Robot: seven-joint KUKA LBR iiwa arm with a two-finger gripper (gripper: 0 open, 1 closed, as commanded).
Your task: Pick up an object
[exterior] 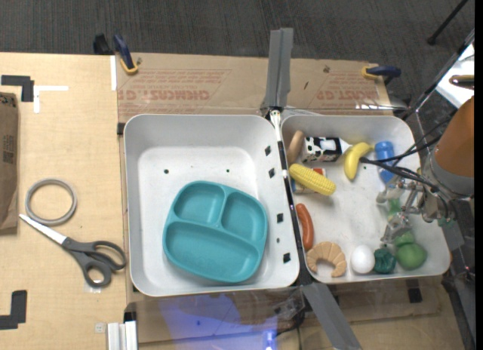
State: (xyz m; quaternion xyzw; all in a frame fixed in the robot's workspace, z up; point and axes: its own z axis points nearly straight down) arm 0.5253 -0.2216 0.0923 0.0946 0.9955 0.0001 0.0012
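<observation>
Toys in right bin [355, 118]: corn [312, 179], banana [355, 160], cow [323, 148], blue cup [384, 152], hot dog [305, 225], croissant [327, 259], egg [363, 259], dark green piece [385, 260], green apple [410, 255]. Gripper [398, 222] low near bin's right wall, just above the green pieces; can't tell jaw state or whether it grips anything. Left bin [151, 145] holds teal divided plate [216, 231]; scissors [79, 249] & tape roll [51, 201] on bench at left.

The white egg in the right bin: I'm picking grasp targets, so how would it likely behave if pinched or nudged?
The white egg looks smooth and rounded, so it may slip from the fingers. Nudged, it would probably roll, though the croissant and dark green toy beside it could stop it.
</observation>
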